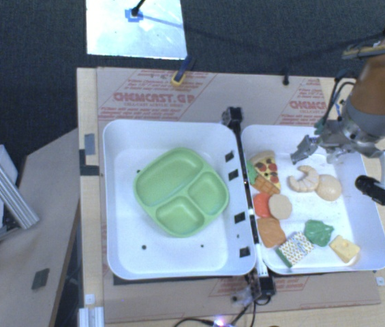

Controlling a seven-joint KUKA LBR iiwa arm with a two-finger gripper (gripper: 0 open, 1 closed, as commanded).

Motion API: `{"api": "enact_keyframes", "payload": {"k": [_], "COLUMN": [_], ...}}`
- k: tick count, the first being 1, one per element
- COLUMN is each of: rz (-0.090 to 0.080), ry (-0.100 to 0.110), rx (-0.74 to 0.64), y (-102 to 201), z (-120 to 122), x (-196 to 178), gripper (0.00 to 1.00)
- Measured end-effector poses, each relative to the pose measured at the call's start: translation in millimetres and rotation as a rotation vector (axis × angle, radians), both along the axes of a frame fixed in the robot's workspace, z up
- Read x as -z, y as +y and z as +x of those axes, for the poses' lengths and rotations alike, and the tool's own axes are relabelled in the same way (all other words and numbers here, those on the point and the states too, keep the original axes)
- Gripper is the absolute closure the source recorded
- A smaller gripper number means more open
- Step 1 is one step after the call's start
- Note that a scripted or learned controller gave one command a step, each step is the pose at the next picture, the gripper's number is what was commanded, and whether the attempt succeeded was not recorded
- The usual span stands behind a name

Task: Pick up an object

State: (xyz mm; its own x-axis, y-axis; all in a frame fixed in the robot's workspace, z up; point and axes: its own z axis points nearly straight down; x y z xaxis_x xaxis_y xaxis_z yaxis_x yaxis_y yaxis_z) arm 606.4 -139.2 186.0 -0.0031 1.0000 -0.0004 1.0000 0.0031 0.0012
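The right bin (373, 251) holds several toy foods. Among them are a pizza slice (265, 166), a tan croissant (306, 179), a round bun (329, 187), a red slice (262, 204) and a pale round cookie (281, 207). Nearer the front lie an orange piece (271, 231), a green leafy piece (318, 232), a yellow cheese wedge (345, 249) and a striped packet (295, 248). My gripper (319, 153) hangs over the bin's far side, just above and behind the croissant. Its fingers are spread open with nothing between them.
In the left bin (120, 251) a green divided plate (180, 191) lies alone. A black divider with clips (244, 189) separates the bins. A black part of the arm (376, 189) juts over the right bin's right rim. A shiny sheet (136, 19) lies behind the bench.
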Motion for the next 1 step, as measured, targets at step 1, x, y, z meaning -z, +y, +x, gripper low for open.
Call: {"api": "enact_keyframes", "payload": {"k": [1], "rz": [0.002], "ry": [0.004], "rx": [-0.002], "y": [9.9], "z": [-2.4], "x": [48.8], "gripper": [0.00]}}
